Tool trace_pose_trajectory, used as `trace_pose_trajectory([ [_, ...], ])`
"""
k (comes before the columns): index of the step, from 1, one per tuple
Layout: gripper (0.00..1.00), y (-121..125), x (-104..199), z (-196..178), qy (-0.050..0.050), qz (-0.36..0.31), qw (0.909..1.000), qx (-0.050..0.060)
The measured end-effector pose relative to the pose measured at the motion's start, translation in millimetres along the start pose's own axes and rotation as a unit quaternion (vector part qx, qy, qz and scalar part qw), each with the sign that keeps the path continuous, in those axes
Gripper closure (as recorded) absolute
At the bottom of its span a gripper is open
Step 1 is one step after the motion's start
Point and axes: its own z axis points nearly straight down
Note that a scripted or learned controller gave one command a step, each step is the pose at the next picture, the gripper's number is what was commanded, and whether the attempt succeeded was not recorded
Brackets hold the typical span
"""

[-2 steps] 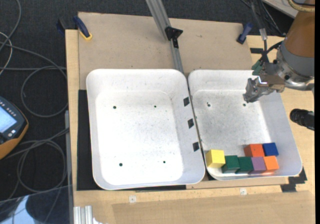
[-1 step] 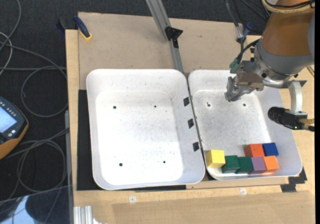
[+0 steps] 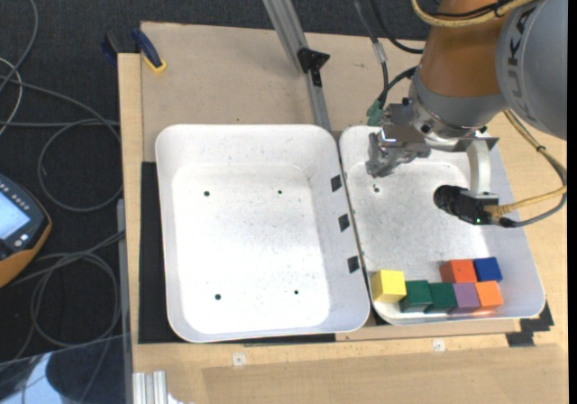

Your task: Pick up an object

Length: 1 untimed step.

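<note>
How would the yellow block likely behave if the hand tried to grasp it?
The yellow block looks rigid and flat-faced, so it probably won't roll or deform. It seems small, likely light. With the green block right beside it, fingers may nudge it sideways.

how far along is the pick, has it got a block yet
Nothing looks picked yet. The blocks, yellow, green, purple, two orange, blue, all sit clustered at the near end of the right bin. The gripper hangs over that bin's far end, apart from them, with no block visible at it. Left to do: move over the cluster, descend, grasp one and lift.
</note>
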Motion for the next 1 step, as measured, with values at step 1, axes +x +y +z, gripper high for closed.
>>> trace_pose_trajectory([
  [1,1.0,10.7,54.9,23.5,0.0,0.0,1.0,0.001],
])
